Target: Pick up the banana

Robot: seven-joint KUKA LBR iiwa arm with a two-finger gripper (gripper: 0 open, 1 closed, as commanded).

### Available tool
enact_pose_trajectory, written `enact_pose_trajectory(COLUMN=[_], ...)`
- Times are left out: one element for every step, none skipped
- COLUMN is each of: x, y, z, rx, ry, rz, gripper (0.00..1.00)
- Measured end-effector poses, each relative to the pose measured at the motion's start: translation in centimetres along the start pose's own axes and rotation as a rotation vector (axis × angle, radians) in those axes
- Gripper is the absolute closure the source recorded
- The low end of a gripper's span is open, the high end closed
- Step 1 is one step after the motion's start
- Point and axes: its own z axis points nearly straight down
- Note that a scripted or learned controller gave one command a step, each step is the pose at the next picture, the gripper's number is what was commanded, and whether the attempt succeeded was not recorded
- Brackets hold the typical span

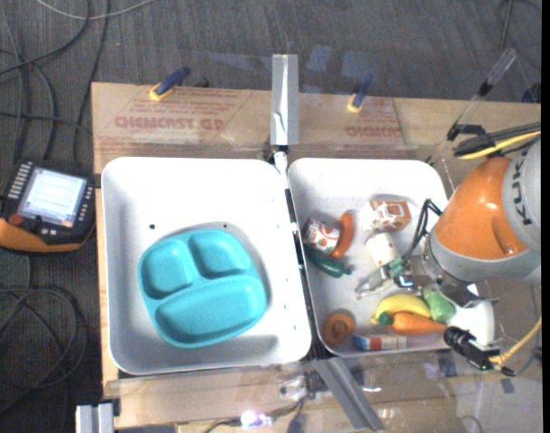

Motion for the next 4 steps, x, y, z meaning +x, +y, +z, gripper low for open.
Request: enact_pose_trajectory(x=[-1.5,1.6,-1.5,1.1], y=[0.1,0.3,0.5,0.1], z=[0.4,0.3,-11.0,0.4], rx=[0.001,-0.008,0.005,-0.001], ry=[0.006,-0.009,0.003,-0.001], rz=[-0.158,-0.271,-0.620,-0.539], gripper=[0.00,0.00,0.00,0.00])
